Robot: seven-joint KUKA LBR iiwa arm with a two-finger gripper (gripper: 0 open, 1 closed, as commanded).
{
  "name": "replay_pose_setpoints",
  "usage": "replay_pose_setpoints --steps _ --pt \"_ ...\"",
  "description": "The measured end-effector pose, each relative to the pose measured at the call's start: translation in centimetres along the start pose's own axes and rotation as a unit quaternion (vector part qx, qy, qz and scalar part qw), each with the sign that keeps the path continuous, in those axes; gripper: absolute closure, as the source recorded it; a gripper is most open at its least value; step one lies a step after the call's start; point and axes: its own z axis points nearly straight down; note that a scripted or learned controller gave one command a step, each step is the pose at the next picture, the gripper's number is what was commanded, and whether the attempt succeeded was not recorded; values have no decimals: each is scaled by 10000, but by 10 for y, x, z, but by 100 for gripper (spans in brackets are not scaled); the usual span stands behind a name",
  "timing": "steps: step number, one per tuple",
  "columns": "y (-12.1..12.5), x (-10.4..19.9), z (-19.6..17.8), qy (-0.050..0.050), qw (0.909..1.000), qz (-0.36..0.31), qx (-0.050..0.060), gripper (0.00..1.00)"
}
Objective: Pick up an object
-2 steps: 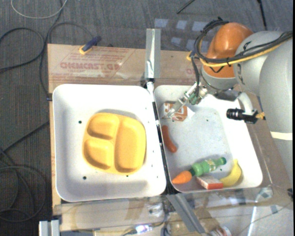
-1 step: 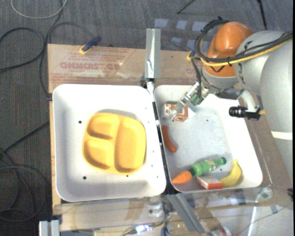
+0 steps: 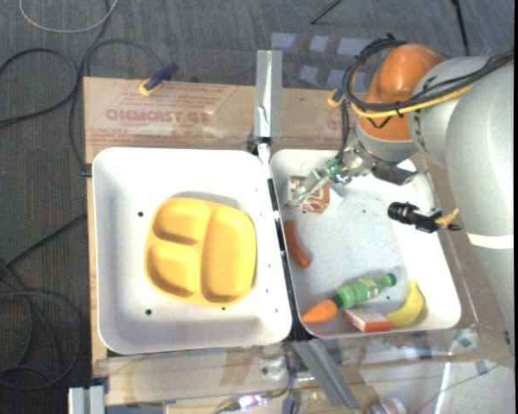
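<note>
your end effector sits low in the upper left corner of the right bin, its metal fingers reaching toward the bin's left wall. you cannot tell from this slant whether they are apart or together. a small reddish-brown and white packet lies right at the fingertips, partly covered by them; whether it is gripped or merely touched is not clear.

just below the end effector, along the same left wall, you have a sausage lying lengthwise, apart from the fingers. the other things are well away from it, grouped at the bin's near edge: a carrot toward the lower left, a green bottle lying on its side just above and right of the carrot, a small red and white box below the bottle, and a banana at the lower right, touching or nearly touching the box.

behind the end effector, the wrist rises to the orange band and the grey arm fills the right side, with a black fitting sticking out over the bin's right part.

the left bin holds a yellow divided tray near its middle. both bins rest on the counter, over a brown cardboard sheet.
</note>
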Motion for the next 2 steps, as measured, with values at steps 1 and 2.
replay_pose_setpoints --steps 1,2 --pt "3 -2 -14 -34 10000 -2 -50 100" --pt "23 35 -124 52 9949 985 194 100"
